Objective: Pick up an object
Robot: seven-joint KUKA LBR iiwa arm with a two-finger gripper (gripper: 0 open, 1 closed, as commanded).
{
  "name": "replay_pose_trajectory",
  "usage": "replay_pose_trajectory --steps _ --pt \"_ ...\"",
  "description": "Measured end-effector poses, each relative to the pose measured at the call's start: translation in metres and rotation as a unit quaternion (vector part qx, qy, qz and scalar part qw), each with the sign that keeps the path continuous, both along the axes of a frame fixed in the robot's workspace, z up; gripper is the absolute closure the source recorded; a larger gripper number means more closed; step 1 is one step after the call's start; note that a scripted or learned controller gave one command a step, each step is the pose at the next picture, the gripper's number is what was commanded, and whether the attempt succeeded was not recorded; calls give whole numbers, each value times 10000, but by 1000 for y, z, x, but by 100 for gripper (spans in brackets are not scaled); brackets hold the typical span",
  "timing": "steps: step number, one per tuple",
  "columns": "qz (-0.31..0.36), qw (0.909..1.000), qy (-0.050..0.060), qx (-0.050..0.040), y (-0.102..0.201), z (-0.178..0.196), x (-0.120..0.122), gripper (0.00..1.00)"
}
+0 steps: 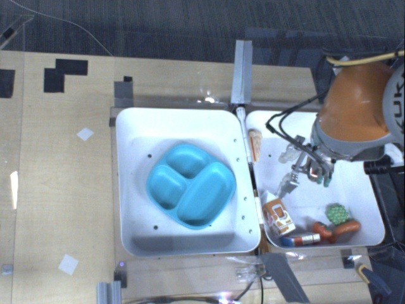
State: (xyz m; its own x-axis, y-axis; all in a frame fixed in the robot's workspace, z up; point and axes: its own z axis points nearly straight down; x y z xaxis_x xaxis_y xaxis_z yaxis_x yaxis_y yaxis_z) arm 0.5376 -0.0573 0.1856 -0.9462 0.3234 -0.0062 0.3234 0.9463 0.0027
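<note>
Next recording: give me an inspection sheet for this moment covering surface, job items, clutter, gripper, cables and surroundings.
Surface: pale wooden bench with two white bins side by side.
Job's things: left bin holds a blue divided dish. Right bin holds an orange carton, a marker, an orange-red toy, a green bumpy ball and a slim tube along its left wall.
Clutter: nothing seen outside the bins.
Gripper: gripper hangs over the right bin above the carton, nothing between its fingers; open or shut cannot be told.
Cables: black cable looping at the wrist; thin wire on the dark floor.
Surroundings: black patches on the bench, dark carpet beyond.
</note>
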Motion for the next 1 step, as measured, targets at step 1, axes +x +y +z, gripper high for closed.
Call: replay_pose_trajectory --steps 1 --pt "1518 9884 5 -6 40 0 -40 0"
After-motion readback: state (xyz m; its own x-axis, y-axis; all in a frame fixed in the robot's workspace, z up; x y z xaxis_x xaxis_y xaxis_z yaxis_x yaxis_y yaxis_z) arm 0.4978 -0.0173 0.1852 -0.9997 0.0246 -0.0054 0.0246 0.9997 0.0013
